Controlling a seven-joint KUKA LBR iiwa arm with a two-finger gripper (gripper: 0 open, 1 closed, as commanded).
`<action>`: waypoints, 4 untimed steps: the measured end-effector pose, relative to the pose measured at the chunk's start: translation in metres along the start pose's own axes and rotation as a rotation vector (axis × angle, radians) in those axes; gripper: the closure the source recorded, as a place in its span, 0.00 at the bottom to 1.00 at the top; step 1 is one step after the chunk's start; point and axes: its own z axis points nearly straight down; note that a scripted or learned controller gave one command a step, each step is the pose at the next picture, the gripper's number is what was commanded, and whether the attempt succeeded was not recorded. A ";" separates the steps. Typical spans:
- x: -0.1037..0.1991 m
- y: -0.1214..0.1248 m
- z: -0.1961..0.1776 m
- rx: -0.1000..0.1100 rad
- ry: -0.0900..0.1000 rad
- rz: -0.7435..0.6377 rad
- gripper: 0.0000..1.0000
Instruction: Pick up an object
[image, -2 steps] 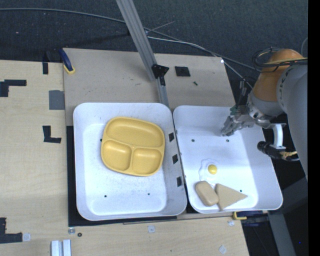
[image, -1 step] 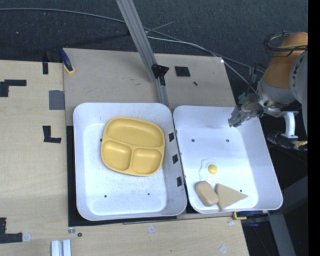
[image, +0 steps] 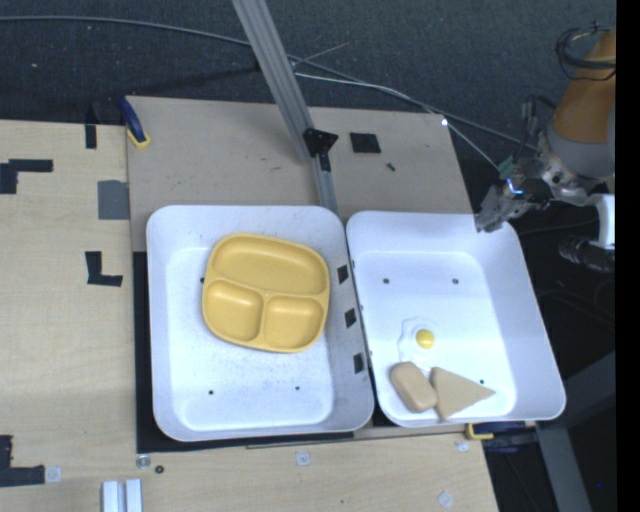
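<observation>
In the right bin (image: 500, 290) lie three small things near its front: a fried egg (image: 419, 339), a tan bread roll (image: 410, 386) and a tan wedge-shaped slice (image: 460, 391). The roll and the wedge touch. A yellow divided plate (image: 266, 292) rests in the left bin (image: 180, 330). My gripper (image: 492, 214) hovers at the far right corner of the right bin, well away from the food, with nothing seen in it. Its fingers are dark and small against the rim.
A slanted metal post (image: 290, 90) stands behind the two bins. Cables (image: 400, 95) run across the dark floor at the back. The tan bench (image: 60, 220) spreads to the left, marked with black tape pieces.
</observation>
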 end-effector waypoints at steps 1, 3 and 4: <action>0.000 0.001 -0.054 0.000 0.000 0.000 1.00; 0.105 -0.014 -0.038 0.009 0.003 -0.003 1.00; 0.154 -0.018 -0.019 0.008 0.002 -0.003 1.00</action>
